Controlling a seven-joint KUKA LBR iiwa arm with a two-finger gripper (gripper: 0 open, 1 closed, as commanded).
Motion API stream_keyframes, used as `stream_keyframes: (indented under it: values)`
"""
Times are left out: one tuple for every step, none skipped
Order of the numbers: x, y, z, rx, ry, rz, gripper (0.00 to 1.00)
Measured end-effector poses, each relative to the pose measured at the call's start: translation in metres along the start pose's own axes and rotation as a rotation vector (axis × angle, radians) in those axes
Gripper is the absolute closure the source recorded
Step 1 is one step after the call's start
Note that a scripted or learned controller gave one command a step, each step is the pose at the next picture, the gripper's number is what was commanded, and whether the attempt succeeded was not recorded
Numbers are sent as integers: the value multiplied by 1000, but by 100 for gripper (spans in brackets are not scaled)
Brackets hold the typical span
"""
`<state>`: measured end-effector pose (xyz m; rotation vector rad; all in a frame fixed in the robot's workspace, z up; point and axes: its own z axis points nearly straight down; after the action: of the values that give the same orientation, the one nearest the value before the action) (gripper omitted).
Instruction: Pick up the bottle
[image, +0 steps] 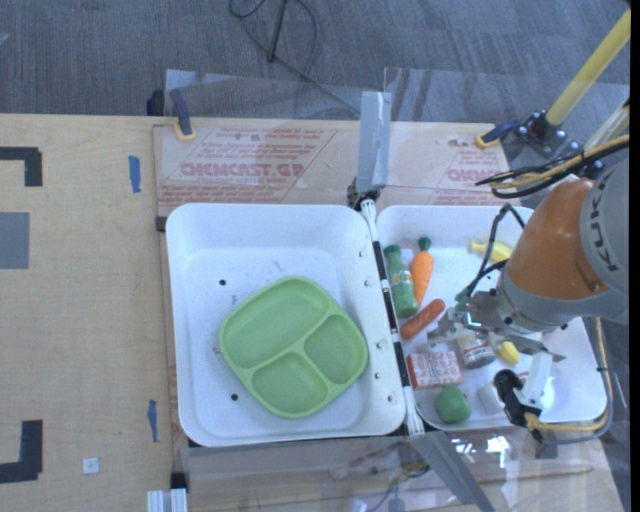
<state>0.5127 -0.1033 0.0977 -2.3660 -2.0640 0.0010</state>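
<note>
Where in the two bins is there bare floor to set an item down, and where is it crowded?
Left bin: bare floor behind and left of the green plate. Right bin: crowded; bottle, carrot, red pepper, box and green ball cluster under the arm; small bare strip along the far wall.

Red print on the cardboard sheet (250, 160) behind the bins reads roughly "CHEMCAST GP" — its smaller lines are too blurred to make out. The arm's (560, 250) casing shows "KU" at the frame edge — the rest is cut off.
</note>
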Motion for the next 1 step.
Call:
stream_keyframes:
  values:
    - [-50, -9, 9, -12, 0, 24, 0]
